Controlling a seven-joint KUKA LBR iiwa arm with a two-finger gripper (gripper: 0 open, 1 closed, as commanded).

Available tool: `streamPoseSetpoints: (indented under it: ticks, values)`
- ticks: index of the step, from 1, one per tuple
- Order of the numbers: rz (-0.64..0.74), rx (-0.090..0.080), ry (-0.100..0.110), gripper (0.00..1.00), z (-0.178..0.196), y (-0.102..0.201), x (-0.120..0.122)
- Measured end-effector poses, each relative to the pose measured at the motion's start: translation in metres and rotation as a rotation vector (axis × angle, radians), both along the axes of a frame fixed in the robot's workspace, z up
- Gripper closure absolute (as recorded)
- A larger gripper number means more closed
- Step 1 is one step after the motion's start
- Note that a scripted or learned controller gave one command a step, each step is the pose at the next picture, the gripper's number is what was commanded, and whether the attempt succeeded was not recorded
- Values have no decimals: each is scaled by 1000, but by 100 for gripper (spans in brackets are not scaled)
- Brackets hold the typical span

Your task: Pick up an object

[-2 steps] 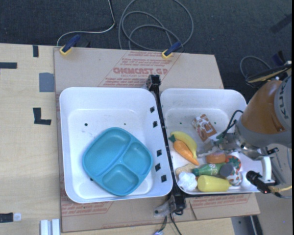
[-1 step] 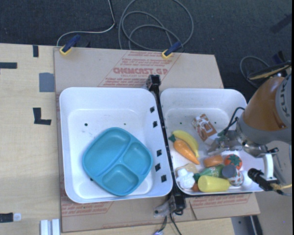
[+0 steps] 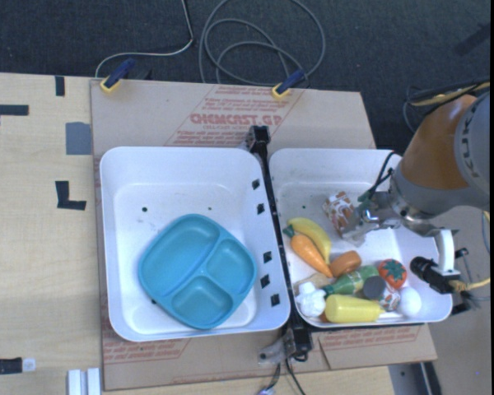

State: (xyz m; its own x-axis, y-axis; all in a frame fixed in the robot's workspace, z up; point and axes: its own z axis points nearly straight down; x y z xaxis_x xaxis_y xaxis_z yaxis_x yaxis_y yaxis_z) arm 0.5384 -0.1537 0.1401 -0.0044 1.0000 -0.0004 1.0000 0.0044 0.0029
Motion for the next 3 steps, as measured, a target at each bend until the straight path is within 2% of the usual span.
streamPoseSetpoints:
  ticks: [1,2,3]
  values:
    - [-3,1,4,0,-3,-2,-2]
    - [1,-6,-7,0,-52,36,73]
    - [-3,-4,-4,100,-43,34,70]
